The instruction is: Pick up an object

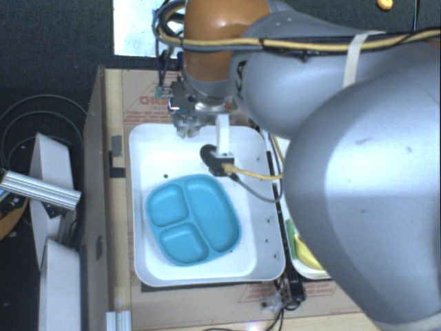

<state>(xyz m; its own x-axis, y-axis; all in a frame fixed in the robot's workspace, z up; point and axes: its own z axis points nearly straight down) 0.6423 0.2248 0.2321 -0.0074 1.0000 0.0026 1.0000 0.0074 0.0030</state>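
Note:
A light blue divided plate [193, 218] with three compartments lies flat in the left white bin [148, 157], toward its front. My gripper [204, 141] hangs over the far end of that bin, just behind the plate's far edge. Nothing shows held in it. A black part on the gripper's right side [215, 159] reaches down close to the plate's rim. A yellow object [305, 255] with a bit of green beside it peeks out in the right bin [318, 274], under the arm.
The big grey arm [344, 129] covers most of the right bin. A yellow cable [256, 176] runs from the gripper across the left bin's right wall. Cardboard [141, 92] lines the bench around the bins. Black cables and metal parts sit at far left.

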